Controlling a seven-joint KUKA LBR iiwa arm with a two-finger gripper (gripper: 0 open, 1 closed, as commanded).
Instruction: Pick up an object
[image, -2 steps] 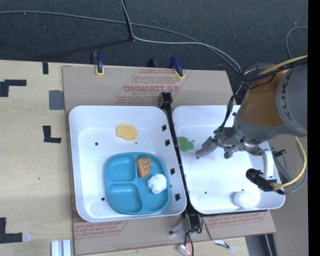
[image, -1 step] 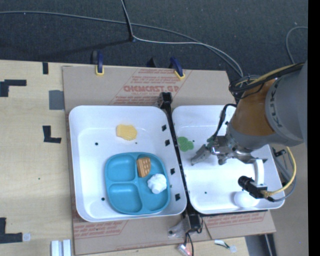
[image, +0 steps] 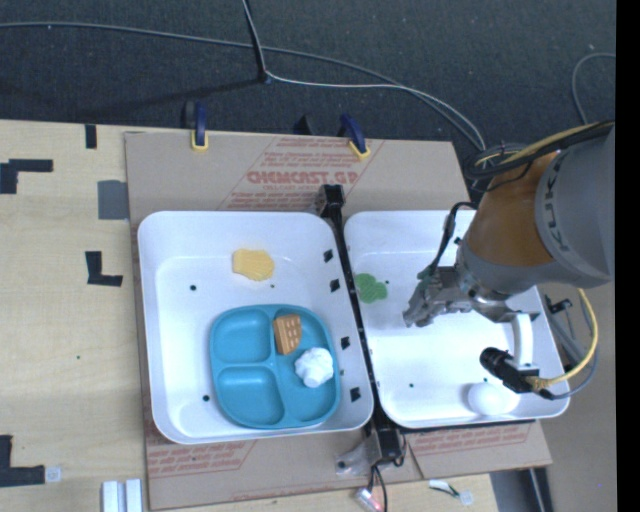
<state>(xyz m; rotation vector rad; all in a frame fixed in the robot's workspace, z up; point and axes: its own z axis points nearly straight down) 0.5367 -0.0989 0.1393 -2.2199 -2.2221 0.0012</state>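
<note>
The gripper (image: 418, 312) hangs in the right bin (image: 400, 395), near a green object (image: 371, 288) at its left wall — jaws' state I cannot tell. Closing off-centre could nudge it against the wall — a miss.

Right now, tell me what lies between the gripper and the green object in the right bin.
Nothing: the camera view shows bare white bin floor between the gripper and the green object by the right bin's left wall.
</note>
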